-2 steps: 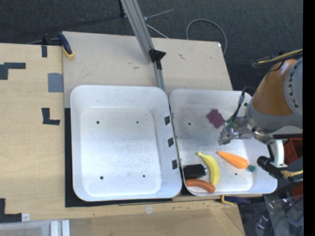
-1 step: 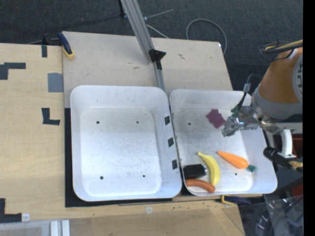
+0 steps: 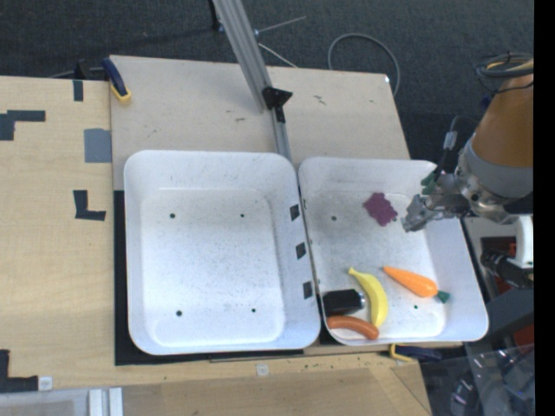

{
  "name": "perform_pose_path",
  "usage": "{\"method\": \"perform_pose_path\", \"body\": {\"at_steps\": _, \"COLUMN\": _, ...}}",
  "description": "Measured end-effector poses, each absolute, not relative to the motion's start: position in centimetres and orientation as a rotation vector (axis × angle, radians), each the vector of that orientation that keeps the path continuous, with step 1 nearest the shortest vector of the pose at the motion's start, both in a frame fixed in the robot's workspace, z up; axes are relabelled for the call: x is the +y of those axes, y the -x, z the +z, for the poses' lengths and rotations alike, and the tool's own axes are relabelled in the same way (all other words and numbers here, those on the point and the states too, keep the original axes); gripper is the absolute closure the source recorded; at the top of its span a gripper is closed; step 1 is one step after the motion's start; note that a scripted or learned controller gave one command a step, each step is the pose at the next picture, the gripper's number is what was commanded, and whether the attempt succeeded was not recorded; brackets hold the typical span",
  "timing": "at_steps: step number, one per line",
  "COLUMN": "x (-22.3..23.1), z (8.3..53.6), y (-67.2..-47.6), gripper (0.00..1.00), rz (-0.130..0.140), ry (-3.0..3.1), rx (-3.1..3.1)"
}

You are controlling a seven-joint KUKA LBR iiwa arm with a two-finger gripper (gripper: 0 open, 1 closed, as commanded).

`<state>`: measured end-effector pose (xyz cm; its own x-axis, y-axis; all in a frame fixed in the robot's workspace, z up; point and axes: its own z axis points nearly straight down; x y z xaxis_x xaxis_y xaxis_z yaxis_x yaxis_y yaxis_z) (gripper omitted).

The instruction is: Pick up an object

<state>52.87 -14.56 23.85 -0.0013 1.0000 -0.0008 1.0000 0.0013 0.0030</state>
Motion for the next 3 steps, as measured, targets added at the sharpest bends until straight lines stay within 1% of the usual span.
{"method": "perform_pose_path", "body": {"at_steps": 2, "x": -4.0, "z": 22.5, "y": -53.6, "gripper": 1.00, "rz": -0.002, "ry": -2.217, "rx": 2.230}}
{"method": "perform_pose_path", "body": {"at_steps": 3, "x": 2.2, "z": 22.2, "y": -55.1, "gripper": 1.00, "rz": 0.000, "ry": -2.214, "rx": 2.233}}
